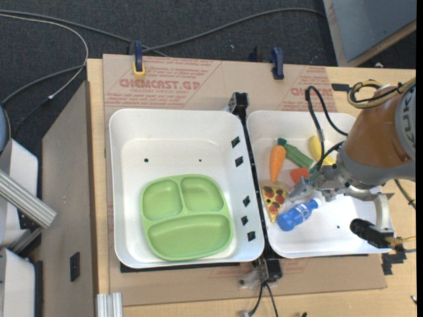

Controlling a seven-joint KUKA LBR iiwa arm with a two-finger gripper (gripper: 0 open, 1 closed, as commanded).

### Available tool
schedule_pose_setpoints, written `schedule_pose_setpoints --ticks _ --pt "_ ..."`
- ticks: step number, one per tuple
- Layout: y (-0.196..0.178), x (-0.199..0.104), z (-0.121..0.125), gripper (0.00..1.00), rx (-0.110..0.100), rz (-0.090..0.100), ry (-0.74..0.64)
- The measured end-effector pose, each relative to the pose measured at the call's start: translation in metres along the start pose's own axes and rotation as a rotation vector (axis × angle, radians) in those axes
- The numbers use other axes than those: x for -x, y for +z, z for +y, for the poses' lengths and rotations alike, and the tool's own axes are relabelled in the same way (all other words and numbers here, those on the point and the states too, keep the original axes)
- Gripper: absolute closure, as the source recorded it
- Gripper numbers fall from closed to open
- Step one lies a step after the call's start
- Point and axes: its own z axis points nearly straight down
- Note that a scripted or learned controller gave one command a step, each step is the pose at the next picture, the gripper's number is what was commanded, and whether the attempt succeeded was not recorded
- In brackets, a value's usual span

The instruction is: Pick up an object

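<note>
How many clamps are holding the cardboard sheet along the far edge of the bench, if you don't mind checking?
2: a yellow-handled clamp above the left bin and a blue clamp above the right bin.

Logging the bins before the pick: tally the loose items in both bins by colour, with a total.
Green: 2, the divided plate and a green piece beside the carrot
Orange: 1, the carrot
Yellow: 1, a piece partly behind the arm
Red: 1, a small piece
Blue: 1, the bottle
Multicoloured: 1, the pizza slice
Total: 7
</note>
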Motion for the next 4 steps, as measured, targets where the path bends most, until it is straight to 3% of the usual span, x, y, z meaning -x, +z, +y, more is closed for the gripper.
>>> schedule_pose_setpoints --ticks 1,2,3,4 --pt "-0.014 0.0 0.001 1.0 0.006 -0.001 0.001" --pt "-0.077 -0.003 0.006 1.0 0.012 -0.004 -0.002" --pt "-0.1 -0.003 0.007 1.0 0.011 -0.003 -0.002" --pt "-0.095 -0.054 0.017 1.0 0.008 -0.002 -0.006"
